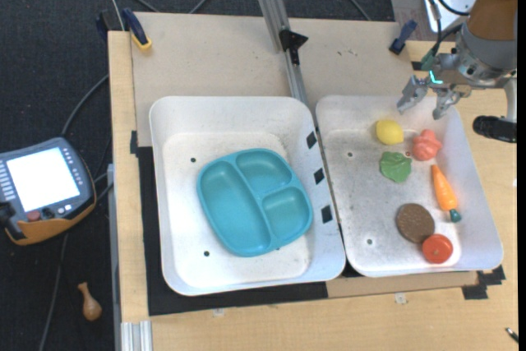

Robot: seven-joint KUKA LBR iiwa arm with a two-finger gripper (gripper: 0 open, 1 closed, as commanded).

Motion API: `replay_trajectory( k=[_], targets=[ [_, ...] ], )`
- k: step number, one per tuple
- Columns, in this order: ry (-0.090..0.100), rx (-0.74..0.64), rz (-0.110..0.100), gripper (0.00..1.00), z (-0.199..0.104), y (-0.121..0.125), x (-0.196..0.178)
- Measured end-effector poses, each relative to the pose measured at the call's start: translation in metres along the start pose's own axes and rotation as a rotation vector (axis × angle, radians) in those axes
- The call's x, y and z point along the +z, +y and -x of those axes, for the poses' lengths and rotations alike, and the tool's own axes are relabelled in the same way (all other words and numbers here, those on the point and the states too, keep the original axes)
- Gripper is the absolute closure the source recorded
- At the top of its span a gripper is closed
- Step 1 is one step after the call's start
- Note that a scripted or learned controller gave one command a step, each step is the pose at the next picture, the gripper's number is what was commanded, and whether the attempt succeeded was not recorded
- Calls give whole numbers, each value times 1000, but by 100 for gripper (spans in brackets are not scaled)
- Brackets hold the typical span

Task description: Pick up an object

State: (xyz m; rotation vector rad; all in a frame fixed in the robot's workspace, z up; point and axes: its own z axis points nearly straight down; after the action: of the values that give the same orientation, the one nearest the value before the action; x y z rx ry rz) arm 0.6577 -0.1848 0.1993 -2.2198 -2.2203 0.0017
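Note:
My gripper [428, 101] hangs above the far edge of the right bin [362, 234], its two fingers spread open with nothing between them. Just below it in the bin lie a yellow lemon [389, 131] and a pink toy [426, 145]. Nearer the front sit a green leafy piece [395, 167], an orange carrot [445, 191], a brown round patty [414, 221] and a red tomato [437, 247].
The left bin [177, 259] holds a teal divided plate [254, 200]. A metal pole [275, 8] slants up from between the bins. A tablet pendant [41, 189] lies on the floor at left. Blue clamps [136, 29] grip the bench's far edge.

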Motion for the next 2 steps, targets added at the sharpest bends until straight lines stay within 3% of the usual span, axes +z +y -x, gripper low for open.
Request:
replay_trajectory(
  k=[1,2],
  targets=[
    [0,-1,2,0,0,1,-1],
    [1,-1,-4,0,-9,-6,54]
  ],
)
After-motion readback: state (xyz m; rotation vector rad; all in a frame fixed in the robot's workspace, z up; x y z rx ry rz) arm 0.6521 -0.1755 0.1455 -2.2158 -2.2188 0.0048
